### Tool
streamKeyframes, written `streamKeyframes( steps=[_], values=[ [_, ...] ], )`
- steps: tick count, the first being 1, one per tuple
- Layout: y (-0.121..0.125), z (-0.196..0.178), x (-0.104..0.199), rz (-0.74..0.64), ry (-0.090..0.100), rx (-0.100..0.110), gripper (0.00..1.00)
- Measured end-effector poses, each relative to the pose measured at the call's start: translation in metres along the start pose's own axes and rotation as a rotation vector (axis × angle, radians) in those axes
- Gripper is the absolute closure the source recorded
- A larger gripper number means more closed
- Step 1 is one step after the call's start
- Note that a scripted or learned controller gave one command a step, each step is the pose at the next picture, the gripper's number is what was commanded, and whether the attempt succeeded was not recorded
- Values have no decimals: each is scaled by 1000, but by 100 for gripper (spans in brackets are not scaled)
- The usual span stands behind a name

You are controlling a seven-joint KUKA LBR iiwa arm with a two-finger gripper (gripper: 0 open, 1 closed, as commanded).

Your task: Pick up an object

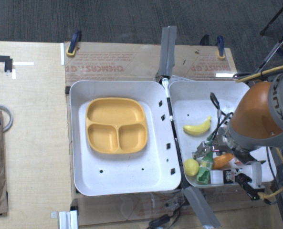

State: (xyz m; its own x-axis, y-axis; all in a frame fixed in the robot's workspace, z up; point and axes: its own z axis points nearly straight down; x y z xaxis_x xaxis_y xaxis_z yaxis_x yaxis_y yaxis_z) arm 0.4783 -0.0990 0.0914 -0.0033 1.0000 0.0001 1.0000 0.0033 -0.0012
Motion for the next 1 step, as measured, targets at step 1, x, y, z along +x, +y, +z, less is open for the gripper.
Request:
streamKeyframes(
  steps=[1],
  values=[
    [1, -9, -1, 3, 0, -3, 100]
  ],
)
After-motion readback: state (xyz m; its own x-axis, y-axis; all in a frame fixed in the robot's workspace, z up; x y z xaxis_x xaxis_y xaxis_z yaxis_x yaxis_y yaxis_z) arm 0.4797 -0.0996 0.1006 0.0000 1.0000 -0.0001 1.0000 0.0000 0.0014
